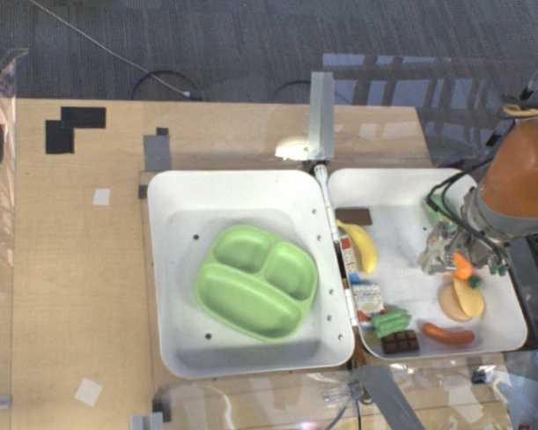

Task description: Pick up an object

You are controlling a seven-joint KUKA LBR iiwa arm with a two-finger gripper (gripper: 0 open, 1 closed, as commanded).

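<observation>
My gripper [461,256] hangs low over the right part of the right bin [400,189], below the arm's orange band [519,170]. A small orange object [464,267] sits directly under the gripper, touching or nearly touching it. Just below lies a pale peach-coloured slice [461,302]. A red sausage [448,335] lies near the bin's front edge. Along the bin's left side are a yellow banana [363,245], a brown block [354,217], a small printed carton [367,296], a green piece [392,321] and a dark chocolate bar [399,342].
The left bin [176,204] holds a green divided plate [256,280]. A metal divider post [321,111] stands between the bins at the back. The bench's wooden surface [68,261] stretches to the left.
</observation>
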